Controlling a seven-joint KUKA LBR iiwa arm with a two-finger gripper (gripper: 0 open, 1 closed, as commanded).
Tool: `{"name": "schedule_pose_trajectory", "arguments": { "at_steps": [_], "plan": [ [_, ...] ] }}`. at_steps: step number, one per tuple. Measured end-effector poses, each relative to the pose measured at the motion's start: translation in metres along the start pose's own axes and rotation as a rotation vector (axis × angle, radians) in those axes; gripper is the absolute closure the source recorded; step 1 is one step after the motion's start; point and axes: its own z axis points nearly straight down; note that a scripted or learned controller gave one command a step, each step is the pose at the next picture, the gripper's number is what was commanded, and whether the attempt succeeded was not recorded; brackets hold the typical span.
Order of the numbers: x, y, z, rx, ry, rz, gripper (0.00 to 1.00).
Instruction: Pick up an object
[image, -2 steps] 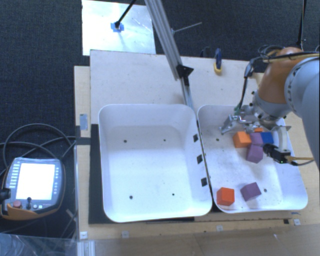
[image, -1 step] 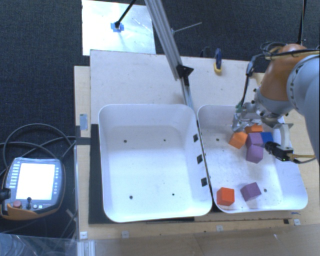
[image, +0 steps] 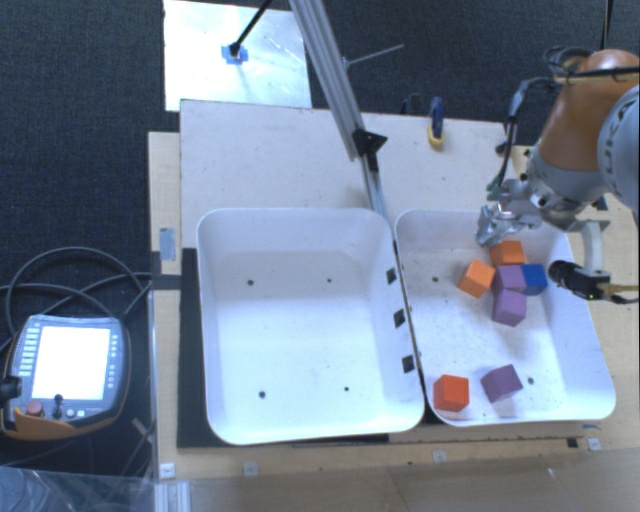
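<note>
Watching this from the side of the bench, so here's how it looks. The arm (image: 590, 120) comes in from the right and its gripper (image: 492, 225) hangs over the back part of the right bin (image: 590, 385), near the far wall. Honestly I can't tell whether the jaws are wide or narrow, it's just a shiny blur at this angle, and I don't see anything between them.

All the candidates are in that right bin. There's a tight little cluster just in front of and slightly right of the gripper: an orange cube (image: 508, 253) closest to it, another orange cube (image: 477, 277) a bit further toward the near side and left, a purple cube (image: 512, 277), a blue cube (image: 534, 279) next to that, and a second purple cube (image: 508, 306) at the near end of the bunch. Two more sit well apart near the front rim: an orange-red cube (image: 451, 392) and a dark purple cube (image: 501, 382).

So my guess is the nearest orange one is the target, since it lies just toward the front of the bin from the gripper. They're cubes, so no real long axis to line up with. The catch is that cube looks like it's touching its purple neighbour, so a finger may not have room to slip in.

The left bin (image: 215, 300) sits beside it, plus a teach pendant (image: 62, 375) off to the left.
</note>
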Motion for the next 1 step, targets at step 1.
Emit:
{"name": "schedule_pose_trajectory", "arguments": {
  "at_steps": [1],
  "plan": [
    [-0.0003, 0.002, -0.0403, 0.002, 0.0, 0.001, 1.0]
  ]
}}
